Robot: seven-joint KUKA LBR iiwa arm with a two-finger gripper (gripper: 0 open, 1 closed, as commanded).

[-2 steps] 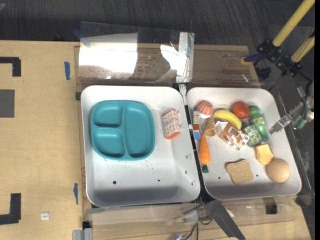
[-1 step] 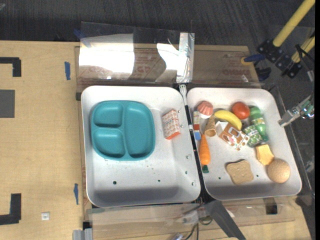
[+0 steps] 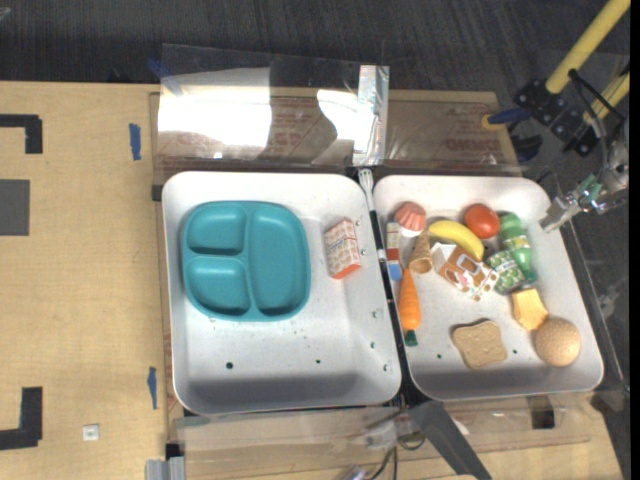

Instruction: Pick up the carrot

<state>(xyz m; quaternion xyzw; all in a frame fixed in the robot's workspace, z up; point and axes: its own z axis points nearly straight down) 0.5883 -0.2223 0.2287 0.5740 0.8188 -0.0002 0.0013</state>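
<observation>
The carrot [image 3: 409, 301] lies in the right bin [image 3: 585, 363], hard against that bin's left wall, its orange body running up and down the view with the green stub at the near end. It sits free, nothing gripping it. Just above it stands a small carton [image 3: 394, 246] and a red and white piece [image 3: 408, 218], and beside those an ice cream cone [image 3: 421, 258] tilts toward the carrot's upper end. Further right, a banana [image 3: 457, 235] curves across the bin, with a tomato [image 3: 481, 220] touching its far side. A small printed box [image 3: 464, 269] lies under the banana, and green leafy pieces [image 3: 515, 253] crowd the bin's right part. A yellow wedge of cheese [image 3: 529, 309] sits below them, then a round bun [image 3: 557, 341] in the near right corner and a slice of toast [image 3: 478, 344] to its left.

The left bin [image 3: 200, 378] holds a teal divided plate [image 3: 244, 260] and, near its right wall, a small carton of snacks [image 3: 342, 247] lying tilted.

The gripper [image 3: 578, 200] hangs at the right bin's far right corner, well apart from the carrot. It looks small and blurred there, so I cannot tell how it stands. Both bins rest on the tan counter [image 3: 70, 268].
</observation>
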